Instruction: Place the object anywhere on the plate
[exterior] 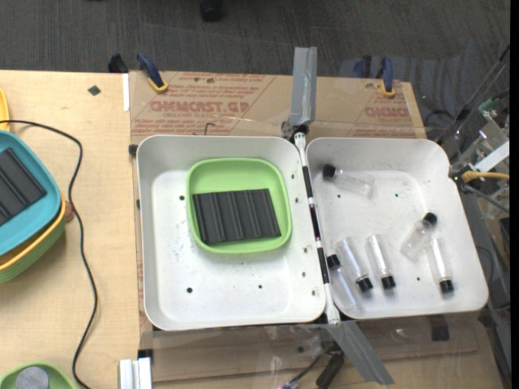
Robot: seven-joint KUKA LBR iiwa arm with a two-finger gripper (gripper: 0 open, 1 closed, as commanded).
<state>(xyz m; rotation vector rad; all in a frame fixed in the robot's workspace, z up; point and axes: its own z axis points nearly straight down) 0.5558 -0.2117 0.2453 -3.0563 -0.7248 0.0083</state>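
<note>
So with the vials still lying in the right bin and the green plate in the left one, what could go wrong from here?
1. The clear vials lie close together near the right bin's front wall, so a grasp might catch two or slip between them.
2. They are round and transparent, so one could roll away when touched.
3. The green plate already holds a dark ribbed pad, so a vial dropped there may roll off.

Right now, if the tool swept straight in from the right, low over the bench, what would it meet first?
Probably the right bin's rim, then the black-capped clear vial nearest it; height is unclear.
</note>
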